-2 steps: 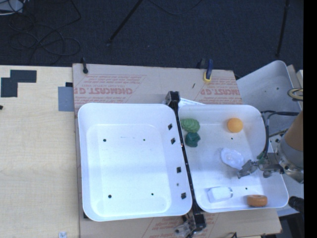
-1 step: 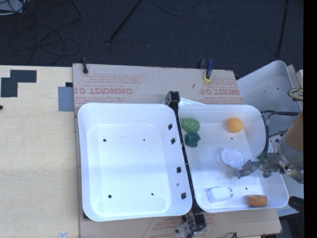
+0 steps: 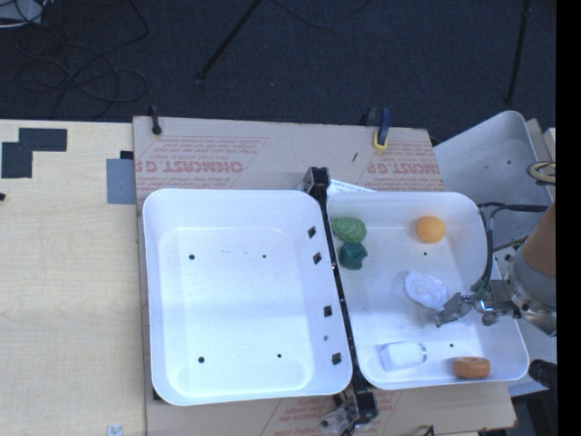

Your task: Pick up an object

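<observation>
Seen from above at a slant: on the left of the frame, a pale wooden desk (image 3: 64, 289) bearing a cardboard sheet (image 3: 272, 157) with two shallow white bins side by side. Left of centre, the left bin (image 3: 163, 243), white floor bare. Right of centre, the right bin (image 3: 472, 209) holding several small things: a light green lump (image 3: 349, 229) touching a darker green lump (image 3: 352, 255) near the dividing wall in its upper left; a white block (image 3: 401, 355) near the lower rim; a clear crumpled packet (image 3: 425, 289) in the middle; an orange ball (image 3: 430, 229) toward the upper right; an orange disc (image 3: 471, 367) in the lower right corner. At the far right, the grey arm reaching in, with the tool (image 3: 454, 312) low over the bin, just beside the packet's lower right edge. Cannot tell whether apart or together; nothing visibly between them. Judged as the approach step, nothing lifted yet. Next move likely calls for centring over the packet, closing, then lifting.
</observation>
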Tool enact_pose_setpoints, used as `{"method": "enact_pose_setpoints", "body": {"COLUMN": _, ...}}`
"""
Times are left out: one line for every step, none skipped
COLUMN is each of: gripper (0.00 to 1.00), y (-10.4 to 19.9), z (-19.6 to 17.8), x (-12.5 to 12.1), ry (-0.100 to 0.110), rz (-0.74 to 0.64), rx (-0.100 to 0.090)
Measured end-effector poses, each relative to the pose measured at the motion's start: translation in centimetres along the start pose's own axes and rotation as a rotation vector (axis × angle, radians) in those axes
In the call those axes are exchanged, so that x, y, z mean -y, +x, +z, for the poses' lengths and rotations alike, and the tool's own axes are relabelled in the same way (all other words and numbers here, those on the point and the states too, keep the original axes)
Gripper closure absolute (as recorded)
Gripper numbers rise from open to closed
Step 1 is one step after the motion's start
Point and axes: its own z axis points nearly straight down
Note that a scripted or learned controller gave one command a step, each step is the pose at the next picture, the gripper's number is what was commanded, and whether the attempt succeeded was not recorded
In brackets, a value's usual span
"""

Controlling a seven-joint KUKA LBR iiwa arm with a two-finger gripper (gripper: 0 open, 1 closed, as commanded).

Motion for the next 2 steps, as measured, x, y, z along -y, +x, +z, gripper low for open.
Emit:
{"method": "enact_pose_setpoints", "body": {"gripper": 0.00, "y": 0.00, "z": 0.00, "x": 0.00, "ry": 0.000, "rz": 0.000, "rx": 0.000}}
{"method": "enact_pose_setpoints", "body": {"gripper": 0.00, "y": 0.00, "z": 0.00, "x": 0.00, "ry": 0.000, "rz": 0.000, "rx": 0.000}}
